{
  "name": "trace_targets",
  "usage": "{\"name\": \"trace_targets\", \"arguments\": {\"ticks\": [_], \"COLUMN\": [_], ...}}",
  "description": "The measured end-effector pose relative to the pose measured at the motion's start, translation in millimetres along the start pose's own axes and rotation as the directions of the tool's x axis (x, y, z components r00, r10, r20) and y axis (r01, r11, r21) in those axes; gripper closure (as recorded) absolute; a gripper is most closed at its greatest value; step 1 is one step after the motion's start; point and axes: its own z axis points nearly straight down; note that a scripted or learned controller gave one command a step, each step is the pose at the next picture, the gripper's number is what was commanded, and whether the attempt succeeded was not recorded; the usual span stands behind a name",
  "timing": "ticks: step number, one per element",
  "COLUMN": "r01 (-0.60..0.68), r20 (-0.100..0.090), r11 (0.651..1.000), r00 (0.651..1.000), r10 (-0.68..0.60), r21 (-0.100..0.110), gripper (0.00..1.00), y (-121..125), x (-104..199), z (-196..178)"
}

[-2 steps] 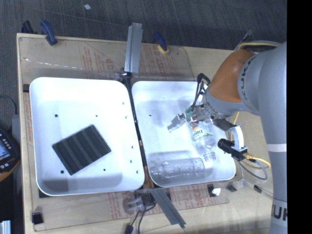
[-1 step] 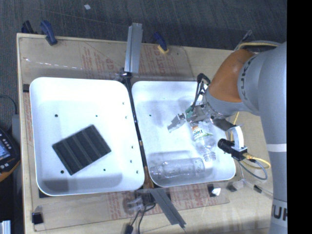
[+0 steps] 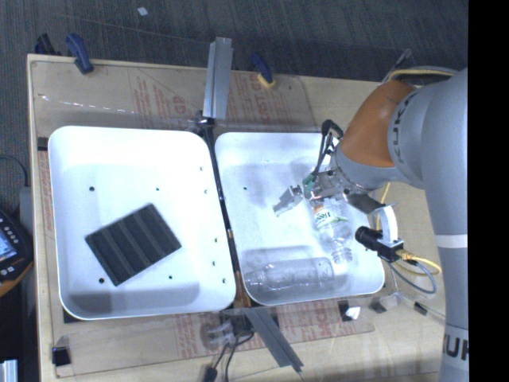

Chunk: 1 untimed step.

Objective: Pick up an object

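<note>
- Reaching down in the right bin (image 3: 238,153), gripper (image 3: 296,197) beside a small clear bottle (image 3: 328,220).
- Cannot tell the grip.
- Next: close on bottle, lift.

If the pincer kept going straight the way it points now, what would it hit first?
Probably the bare floor of the right bin: the pincer points left and down, with both clear bottles off its line; depth is uncertain.

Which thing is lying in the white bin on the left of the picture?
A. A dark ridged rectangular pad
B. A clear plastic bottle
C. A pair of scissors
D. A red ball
A. The left bin holds a dark ridged rectangular pad lying flat and askew on its floor; the clear plastic bottles lie in the right bin.
</note>
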Motion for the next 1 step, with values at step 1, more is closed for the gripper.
{"name": "trace_targets", "arguments": {"ticks": [1], "r01": [0.0], "r20": [0.0], "r11": [1.0], "r00": [1.0], "r10": [0.0], "r21": [0.0], "gripper": [0.0], "y": [0.0], "x": [0.0], "z": [0.0]}}
